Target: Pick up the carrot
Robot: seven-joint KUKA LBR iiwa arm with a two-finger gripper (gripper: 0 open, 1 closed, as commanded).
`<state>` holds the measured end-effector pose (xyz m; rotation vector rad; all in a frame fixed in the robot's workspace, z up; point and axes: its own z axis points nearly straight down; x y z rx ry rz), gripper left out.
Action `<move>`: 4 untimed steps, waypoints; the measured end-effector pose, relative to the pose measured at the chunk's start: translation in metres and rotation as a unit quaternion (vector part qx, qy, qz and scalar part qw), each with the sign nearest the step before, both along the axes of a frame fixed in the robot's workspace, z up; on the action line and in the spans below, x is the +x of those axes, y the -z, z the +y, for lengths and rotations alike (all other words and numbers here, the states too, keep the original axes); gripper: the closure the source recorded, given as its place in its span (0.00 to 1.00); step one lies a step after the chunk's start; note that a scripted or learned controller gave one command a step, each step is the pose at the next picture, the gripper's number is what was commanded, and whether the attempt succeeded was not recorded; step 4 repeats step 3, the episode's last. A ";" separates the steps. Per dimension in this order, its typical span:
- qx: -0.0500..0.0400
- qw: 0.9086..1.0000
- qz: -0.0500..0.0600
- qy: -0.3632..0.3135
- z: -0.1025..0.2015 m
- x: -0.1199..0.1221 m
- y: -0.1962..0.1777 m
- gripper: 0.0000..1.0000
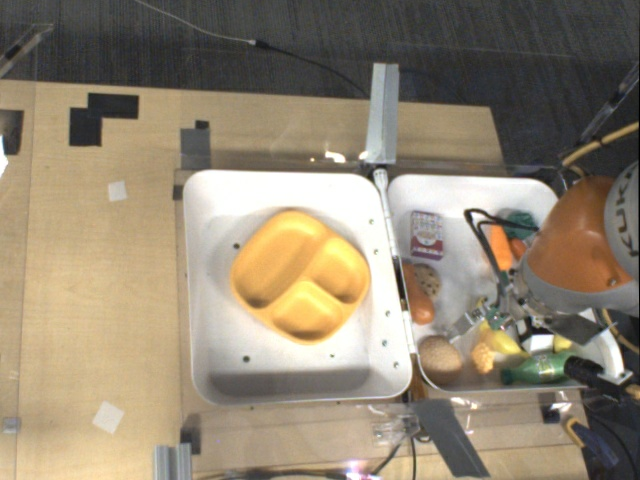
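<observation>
The carrot lies in the right bin, toward the frame's right, with its long axis running roughly up and down the frame and tilted a little to the upper left; green leaves show at its upper right, and its lower part passes under the arm, so which end is the tip cannot be told. A black wire loop curves around its upper end. The arm's orange band covers the bin's right side, and the gripper sits just below the carrot, among crowded items; how far the fingers are open, and whether they have hold of anything, cannot be told. Around the gripper lie a yellow piece, a green bottle along the bin's lower edge, a brown round item at lower left, a reddish sausage-like item near the bin's left wall, and a small red-and-white box above it. Bare white floor shows between the box and the carrot and along the bin's top edge. The left bin holds a yellow divided tray with open floor all around it. Both bins sit on the wooden desk.
</observation>
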<state>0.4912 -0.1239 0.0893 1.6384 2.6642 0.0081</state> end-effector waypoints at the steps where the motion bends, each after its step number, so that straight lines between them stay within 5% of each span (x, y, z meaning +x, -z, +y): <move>1: 0.001 1.000 0.000 -0.014 -0.008 0.000 0.000 0.00; 2: -0.001 1.000 0.000 -0.013 0.003 0.000 0.000 0.00; 3: 0.001 1.000 -0.001 -0.016 0.005 0.002 -0.012 1.00; 4: 0.001 1.000 -0.001 -0.016 0.005 0.002 -0.012 1.00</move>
